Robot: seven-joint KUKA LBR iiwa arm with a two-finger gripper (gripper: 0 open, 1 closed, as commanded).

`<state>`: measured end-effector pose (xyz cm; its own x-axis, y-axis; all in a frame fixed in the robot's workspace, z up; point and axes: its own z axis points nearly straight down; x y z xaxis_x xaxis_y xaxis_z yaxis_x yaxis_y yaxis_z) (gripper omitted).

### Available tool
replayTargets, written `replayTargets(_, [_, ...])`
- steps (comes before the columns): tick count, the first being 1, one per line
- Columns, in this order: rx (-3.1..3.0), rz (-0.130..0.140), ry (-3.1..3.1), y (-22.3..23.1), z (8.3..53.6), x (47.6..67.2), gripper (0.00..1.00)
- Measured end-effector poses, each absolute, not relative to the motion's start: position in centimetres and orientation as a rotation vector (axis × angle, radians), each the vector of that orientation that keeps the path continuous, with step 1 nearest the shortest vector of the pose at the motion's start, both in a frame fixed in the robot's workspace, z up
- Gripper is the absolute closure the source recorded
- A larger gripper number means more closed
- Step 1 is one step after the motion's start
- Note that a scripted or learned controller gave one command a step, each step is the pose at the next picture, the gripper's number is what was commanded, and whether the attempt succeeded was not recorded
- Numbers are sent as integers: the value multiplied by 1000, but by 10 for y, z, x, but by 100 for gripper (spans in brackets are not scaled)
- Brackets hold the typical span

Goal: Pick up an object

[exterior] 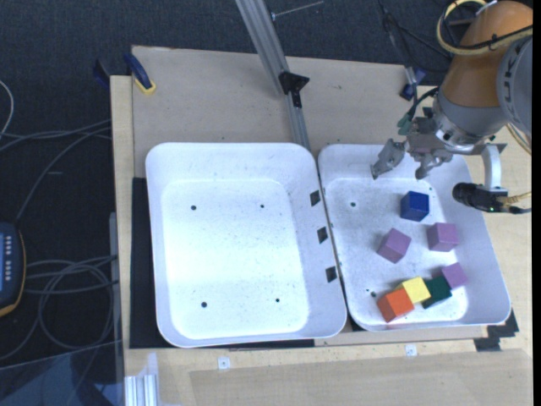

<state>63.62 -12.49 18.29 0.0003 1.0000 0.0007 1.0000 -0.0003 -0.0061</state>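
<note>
While the arm (486,66) reaches in over the far right corner of the bench (220,87), its gripper (404,163) hangs above the far end of the right bin (338,227), with the two fingers spread apart and nothing between them. One fingertip (378,169) points down toward the bin's far left part, the other (423,169) sits closer to the blue cube (415,205).

The blue cube serves as the landmark here. It lies in the right bin just nearside of the gripper, close below the nearer fingertip but apart from it. Nearside and slightly left of the blue cube rests a purple cube (394,244); nearside and right of it lies a second purple cube (442,236). Farther toward the near rim, a third, smaller purple cube (454,274) sits right of the blue cube's line. Beyond that, against the near wall of the bin, three cubes stand in a touching row: an orange cube (394,304), a yellow cube (415,291) and a green cube (437,289), the green one just beside the small purple cube.

Left of the blue cube, across the shared edge, lies the left bin (169,167). A grey metal bar (266,49) slants across the bench beyond it.
</note>
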Motion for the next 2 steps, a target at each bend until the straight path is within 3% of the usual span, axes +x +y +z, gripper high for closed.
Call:
replayTargets(1, [-2216, 6, -2219, -118, 122, 639, 0])
replayTargets(2, [-2218, 4, -2220, -117, 98, 639, 0])
